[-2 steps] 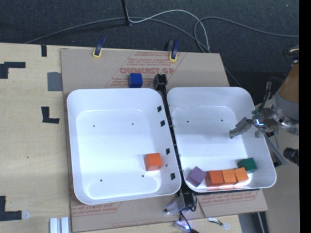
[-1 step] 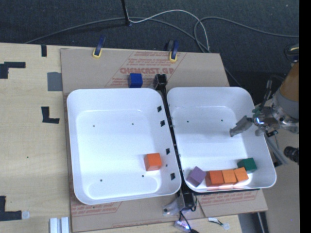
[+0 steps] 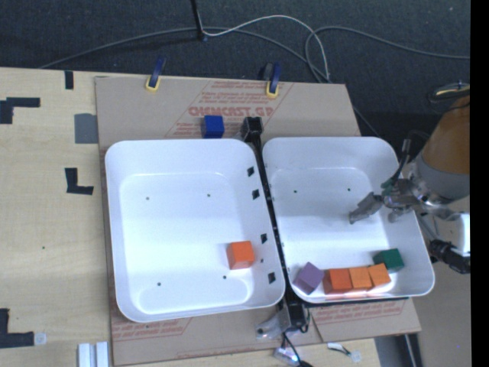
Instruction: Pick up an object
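You are at the approach step: the end effector point(image 3: 374, 207), spread and grasping nothing, hangs above the orange block row point(image 3: 357, 279), so next lower onto it.

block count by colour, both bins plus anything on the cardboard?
Orange: 3, one in the left bin, two side by side in the right bin
Purple: 1, right bin
Green: 1, right bin
Blue: 1, on the cardboard behind the bins
Total: 6
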Controlling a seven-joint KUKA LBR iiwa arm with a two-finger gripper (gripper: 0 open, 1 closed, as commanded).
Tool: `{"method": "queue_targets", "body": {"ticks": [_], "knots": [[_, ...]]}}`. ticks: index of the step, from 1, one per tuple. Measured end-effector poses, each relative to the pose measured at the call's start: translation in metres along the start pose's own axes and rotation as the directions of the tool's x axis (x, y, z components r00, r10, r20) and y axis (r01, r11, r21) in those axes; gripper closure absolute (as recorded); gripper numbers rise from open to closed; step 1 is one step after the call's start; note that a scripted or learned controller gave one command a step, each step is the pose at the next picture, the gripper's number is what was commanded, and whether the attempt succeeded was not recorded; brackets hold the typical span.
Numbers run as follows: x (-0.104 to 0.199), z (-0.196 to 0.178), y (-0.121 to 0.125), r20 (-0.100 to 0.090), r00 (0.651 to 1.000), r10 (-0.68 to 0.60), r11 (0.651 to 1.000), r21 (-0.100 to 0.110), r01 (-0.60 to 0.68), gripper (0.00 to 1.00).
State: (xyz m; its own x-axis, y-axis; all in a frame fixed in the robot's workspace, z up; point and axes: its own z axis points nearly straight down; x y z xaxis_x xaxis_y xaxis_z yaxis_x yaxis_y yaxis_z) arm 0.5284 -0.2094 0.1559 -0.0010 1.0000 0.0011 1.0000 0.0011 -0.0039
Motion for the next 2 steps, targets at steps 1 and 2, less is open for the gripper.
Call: {"method": "queue_targets", "body": {"ticks": [1,2], "knots": [[0.001,0.043,-0.005,0.0,1.0,0.0,1.0,0.0,0.0,0.0],[0.001,0.068,-0.005,0.001,1.0,0.0,1.0,-0.003,0.0,0.0]]}}
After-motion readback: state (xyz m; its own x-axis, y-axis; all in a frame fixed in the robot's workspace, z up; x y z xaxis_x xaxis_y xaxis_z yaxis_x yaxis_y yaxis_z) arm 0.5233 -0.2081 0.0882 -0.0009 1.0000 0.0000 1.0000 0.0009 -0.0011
